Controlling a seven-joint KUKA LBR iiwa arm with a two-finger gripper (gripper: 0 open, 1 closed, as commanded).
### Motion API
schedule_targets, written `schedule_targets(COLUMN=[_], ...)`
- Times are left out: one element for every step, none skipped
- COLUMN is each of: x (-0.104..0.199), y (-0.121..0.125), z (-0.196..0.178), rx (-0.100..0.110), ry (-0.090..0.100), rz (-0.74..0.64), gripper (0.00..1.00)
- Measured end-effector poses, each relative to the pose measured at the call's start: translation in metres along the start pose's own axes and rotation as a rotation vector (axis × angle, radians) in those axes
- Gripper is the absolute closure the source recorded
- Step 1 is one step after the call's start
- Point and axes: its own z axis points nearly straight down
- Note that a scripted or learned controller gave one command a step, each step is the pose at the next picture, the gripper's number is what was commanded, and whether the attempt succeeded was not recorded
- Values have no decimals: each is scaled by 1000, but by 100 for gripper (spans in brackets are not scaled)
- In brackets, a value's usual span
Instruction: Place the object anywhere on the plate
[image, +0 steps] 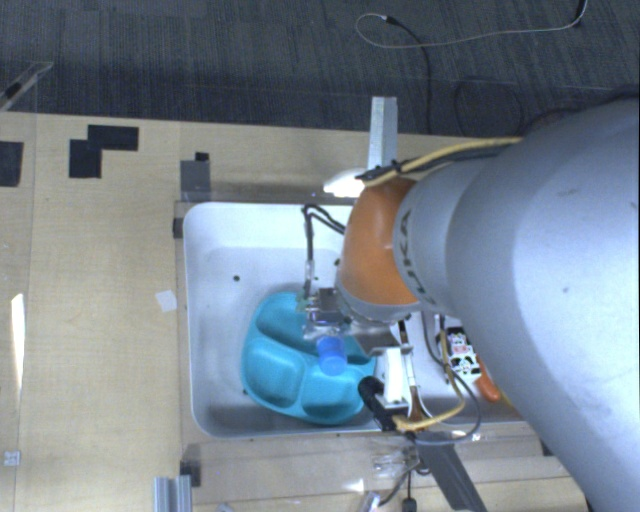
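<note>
Blue object (331, 352) sits just under the pincer (322, 322) over the turquoise plate (285, 372) in the white bin (215, 300), apparently for placing; pincer's grip cannot be told.

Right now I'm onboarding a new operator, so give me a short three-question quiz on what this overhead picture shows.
1. True or false: the turquoise plate lies inside a white bin.
2. What colour is the small object seen just below the pincer?
A. red
B. blue
C. yellow
3. Fill in: the arm's band above the wrist is ____.

Key: 1 true; 2 B; 3 orange. The blue object sits over the plate's right part; whether it rests on it or is held cannot be told from here.
</note>
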Motion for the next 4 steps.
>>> schedule_targets(x=[-1, -4, 16, 16], y=[53, 59, 35, 35], z=[-134, -135, -142, -142], rx=[23, 23, 27, 26], ry=[1, -1, -3, -3], rz=[-277, -192, -31, -32], gripper=[100, 100, 100, 0])
